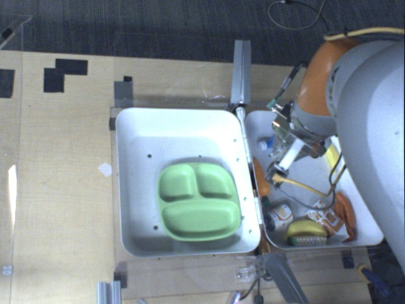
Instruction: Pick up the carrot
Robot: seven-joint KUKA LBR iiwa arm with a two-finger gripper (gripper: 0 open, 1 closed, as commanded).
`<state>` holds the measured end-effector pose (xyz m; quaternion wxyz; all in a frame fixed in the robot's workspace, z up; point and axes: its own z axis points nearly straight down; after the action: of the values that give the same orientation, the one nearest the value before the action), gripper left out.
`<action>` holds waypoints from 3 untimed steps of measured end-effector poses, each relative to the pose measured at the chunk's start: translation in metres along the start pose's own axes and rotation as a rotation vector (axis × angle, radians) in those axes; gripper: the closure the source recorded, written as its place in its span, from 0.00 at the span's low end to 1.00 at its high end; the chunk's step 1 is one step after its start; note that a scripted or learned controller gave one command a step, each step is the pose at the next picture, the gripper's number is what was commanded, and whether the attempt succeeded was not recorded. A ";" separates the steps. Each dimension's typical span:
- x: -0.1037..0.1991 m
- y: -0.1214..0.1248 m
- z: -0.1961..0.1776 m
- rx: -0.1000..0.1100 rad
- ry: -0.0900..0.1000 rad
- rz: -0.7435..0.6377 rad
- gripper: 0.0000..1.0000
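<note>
Pincer (276, 170), grip state unclear, hovers just beside the carrot (261, 180) at the right bin's (254, 126) left wall

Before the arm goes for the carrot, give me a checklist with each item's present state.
1. Carrot located, against the left wall of the right bin: ok.
2. Gripper over the right bin, near the carrot: ok.
3. Nothing between the fingers yet: cannot tell.
4. Carrot free of clutter: not ok, small items crowd its lower end.
5. Banana out of the path, at the bin's near edge: ok.
6. Green plate in the left bin, away from the move: ok.
</note>
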<state>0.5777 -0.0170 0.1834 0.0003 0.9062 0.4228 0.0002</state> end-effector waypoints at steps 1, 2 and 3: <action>0.011 -0.103 0.001 0.003 -0.001 0.040 1.00; 0.045 -0.155 -0.025 0.001 0.000 -0.038 1.00; 0.069 -0.176 0.076 0.002 0.001 -0.001 1.00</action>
<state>0.4875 0.1491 0.1071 -0.0007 0.9060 0.4232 0.0001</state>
